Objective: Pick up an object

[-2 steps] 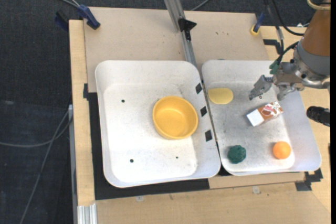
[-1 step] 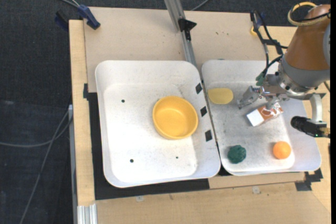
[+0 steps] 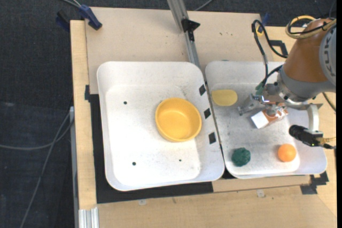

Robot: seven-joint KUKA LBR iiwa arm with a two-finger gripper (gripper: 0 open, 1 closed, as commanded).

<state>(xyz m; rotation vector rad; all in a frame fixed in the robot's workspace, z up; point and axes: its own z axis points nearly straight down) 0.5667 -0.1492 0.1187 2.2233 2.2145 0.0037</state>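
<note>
Two-finger gripper [image 3: 260, 112]: low over the right-hand shallow white bin [image 3: 227, 136]; whether it is spread or pinching, I cannot tell. Small white-and-orange block [image 3: 261, 119]: directly beneath it, apparently touching. Flat pale-yellow disc [image 3: 224, 97]: near, to its left. Dark green lumpy ball [image 3: 241, 156]: below-left, apart. Orange ball [image 3: 287, 152]: below-right, apart. Yellow plastic bowl [image 3: 178, 119]: well left, in the left-hand shallow white bin [image 3: 128, 131]. Advice: centre on the block, close squarely, lift straight.
</note>
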